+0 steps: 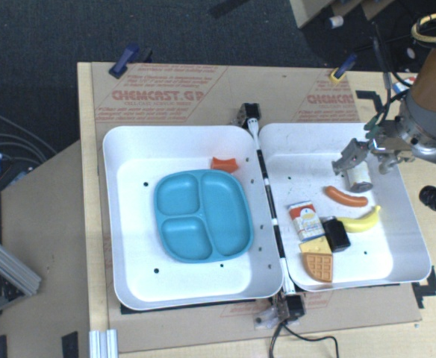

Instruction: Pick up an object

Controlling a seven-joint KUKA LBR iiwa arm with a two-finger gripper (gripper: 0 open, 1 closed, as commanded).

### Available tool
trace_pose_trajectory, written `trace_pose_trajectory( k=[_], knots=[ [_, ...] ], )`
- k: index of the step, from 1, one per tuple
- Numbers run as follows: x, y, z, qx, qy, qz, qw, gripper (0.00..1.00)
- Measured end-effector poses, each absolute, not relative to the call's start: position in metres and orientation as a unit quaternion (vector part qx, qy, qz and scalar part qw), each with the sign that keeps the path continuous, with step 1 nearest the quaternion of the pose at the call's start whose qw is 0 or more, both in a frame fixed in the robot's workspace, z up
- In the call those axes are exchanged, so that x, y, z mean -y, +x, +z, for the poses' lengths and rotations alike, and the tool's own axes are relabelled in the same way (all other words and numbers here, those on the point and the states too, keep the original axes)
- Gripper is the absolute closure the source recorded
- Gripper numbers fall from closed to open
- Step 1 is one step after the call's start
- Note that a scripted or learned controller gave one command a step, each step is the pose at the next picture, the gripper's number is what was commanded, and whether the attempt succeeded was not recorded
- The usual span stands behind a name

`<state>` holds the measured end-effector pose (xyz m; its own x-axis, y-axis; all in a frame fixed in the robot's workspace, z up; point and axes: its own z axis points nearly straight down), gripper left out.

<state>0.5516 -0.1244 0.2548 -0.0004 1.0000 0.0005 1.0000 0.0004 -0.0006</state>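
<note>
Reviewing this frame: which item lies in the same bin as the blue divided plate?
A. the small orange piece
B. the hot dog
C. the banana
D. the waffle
A: the small orange piece sits in the left bin just beyond the far rim of the blue divided plate, while the banana, hot dog and waffle all lie in the right bin.

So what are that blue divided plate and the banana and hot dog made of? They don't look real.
The blue divided plate looks like moulded plastic: one even colour, smooth rounded compartments, a soft sheen. The banana and hot dog seem to be toy food, probably plastic or rubber, given their flat uniform colours and simple shapes. The white bins also look like thin glossy plastic.
</note>
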Motion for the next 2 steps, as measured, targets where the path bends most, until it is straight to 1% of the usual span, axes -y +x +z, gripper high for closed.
trace_pose_trajectory(
  k=[1,2],
  knots=[
    [0.151,0.583,0.144,0.707,-0.707,0.0011,0.002,0.00],
    [0.131,0.649,0.083,0.707,-0.707,0.0003,0.001,0.00]
  ],
)
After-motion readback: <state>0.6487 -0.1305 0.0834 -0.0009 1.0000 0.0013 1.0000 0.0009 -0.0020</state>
